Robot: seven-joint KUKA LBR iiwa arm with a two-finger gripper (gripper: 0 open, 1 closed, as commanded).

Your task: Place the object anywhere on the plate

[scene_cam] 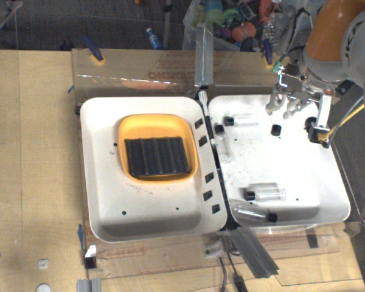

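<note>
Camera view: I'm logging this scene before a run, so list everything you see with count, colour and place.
Shallow white plastic bins: two, white, side by side on the bench; left bin, right bin.
Orange-yellow rounded plate: one, in the left bin.
Black ribbed rectangular object: one, lying on the plate.
Clear tubes with black caps: three, in the right bin; one near its upper left, one lower centre, one at the front rim.
Small black piece: one, right bin, below the gripper.
Clear tub of colourful toys: one, behind the bench.
Grey arm with orange band: one, from the right.
Two-finger gripper: one, over the right bin's upper part.
</note>
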